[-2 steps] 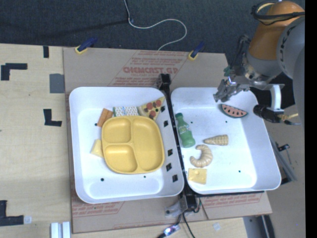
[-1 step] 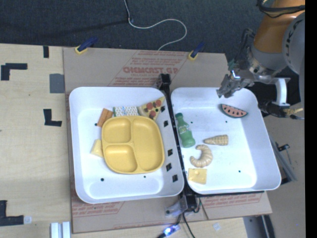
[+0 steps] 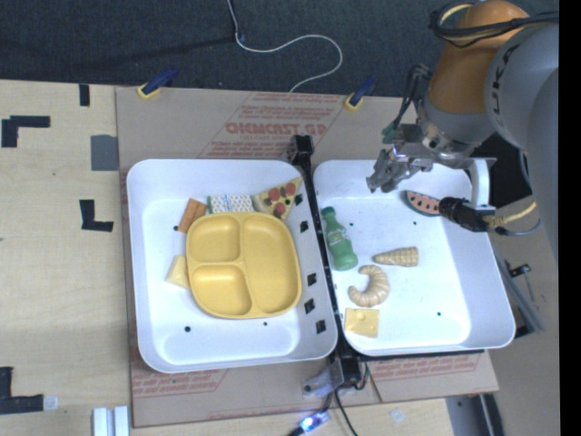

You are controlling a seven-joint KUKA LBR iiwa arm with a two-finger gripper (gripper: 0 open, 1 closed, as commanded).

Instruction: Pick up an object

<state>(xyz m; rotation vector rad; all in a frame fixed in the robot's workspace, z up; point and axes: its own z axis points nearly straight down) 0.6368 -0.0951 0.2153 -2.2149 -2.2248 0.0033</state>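
The gripper (image 3: 386,173) hangs over the right bin (image 3: 472,325) near its far rim; whether its jaws are open I cannot tell. The watermelon slice (image 3: 423,202) lies just right of it, long axis slanting; bottle (image 3: 339,241), cone (image 3: 398,258) and croissant (image 3: 370,284) lie nearer me.

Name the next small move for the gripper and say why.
Probably shift toward the watermelon slice and descend. The gripper hangs over the right bin's back edge with nothing between its fingers, and that slice lies nearest, apart from other items.
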